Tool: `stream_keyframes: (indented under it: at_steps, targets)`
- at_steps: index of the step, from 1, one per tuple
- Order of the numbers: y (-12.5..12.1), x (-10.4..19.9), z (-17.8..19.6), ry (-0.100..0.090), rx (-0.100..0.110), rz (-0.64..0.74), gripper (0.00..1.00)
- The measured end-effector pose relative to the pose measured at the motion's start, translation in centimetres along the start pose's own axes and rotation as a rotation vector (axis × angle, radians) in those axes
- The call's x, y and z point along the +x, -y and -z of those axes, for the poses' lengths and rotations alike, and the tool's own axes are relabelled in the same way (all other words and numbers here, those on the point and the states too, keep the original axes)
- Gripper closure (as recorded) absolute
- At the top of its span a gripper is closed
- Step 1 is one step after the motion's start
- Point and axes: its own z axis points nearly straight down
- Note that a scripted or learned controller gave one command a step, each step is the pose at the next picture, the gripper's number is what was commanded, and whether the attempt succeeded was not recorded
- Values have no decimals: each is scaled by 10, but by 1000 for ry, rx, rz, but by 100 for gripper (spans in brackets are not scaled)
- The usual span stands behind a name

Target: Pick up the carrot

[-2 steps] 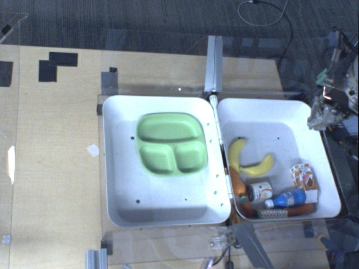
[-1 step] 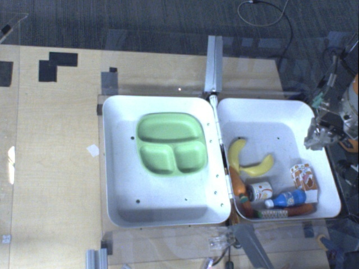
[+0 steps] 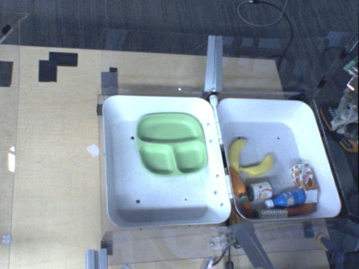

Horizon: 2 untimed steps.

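The carrot (image 3: 236,181) is an orange tapered piece lying along the left wall of the right bin (image 3: 263,114), just below the banana (image 3: 247,160). Its lower end touches a small can (image 3: 259,191). My gripper (image 3: 343,116) hangs at the right edge of the view, outside the right bin's far right rim and well away from the carrot. An orange part of the arm (image 3: 348,143) shows just beneath it. Nothing is seen held in it.
A green divided tray (image 3: 170,143) sits in the left bin (image 3: 120,206). In the right bin's near corner lie a blue-capped bottle (image 3: 287,199), a brown and white carton (image 3: 303,178) and a long red-orange item (image 3: 291,210). A metal post (image 3: 211,66) stands behind the bins.
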Motion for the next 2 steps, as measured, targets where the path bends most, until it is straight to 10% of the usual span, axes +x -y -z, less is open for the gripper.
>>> stream_keyframes:
  at_steps: [1, 2]
  targets:
    - [15, 97, -92, 0, 3, 337, 100]
    - [14, 82, -1, -1, 0, -130, 100]
